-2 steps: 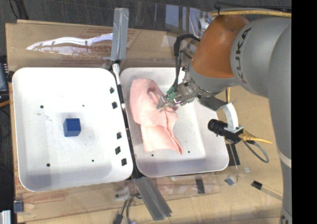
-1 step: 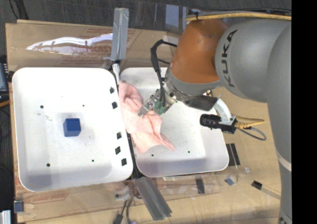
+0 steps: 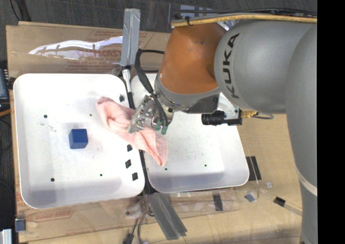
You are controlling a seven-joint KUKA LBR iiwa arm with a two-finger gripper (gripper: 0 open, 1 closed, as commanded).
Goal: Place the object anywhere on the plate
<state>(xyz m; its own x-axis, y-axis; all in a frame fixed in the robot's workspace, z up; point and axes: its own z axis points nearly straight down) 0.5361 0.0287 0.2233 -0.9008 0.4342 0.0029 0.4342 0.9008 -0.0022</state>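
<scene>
Nearest me, I am seeing the two shallow white plastic bins, the left bin [image 3: 32, 183] and the right bin [image 3: 232, 175], sitting side by side on the bench. A small blue cube [image 3: 78, 138] is resting on the left bin's speckled floor. Farther in, a soft, crumpled pink cloth [image 3: 137, 129] is draping across the rims where the bins are meeting. The metal two-finger gripper [image 3: 144, 121] is pressing down onto it, seemingly pinching a fold. The bulky grey and orange arm [image 3: 215, 70] is hiding the right bin's far part.
</scene>
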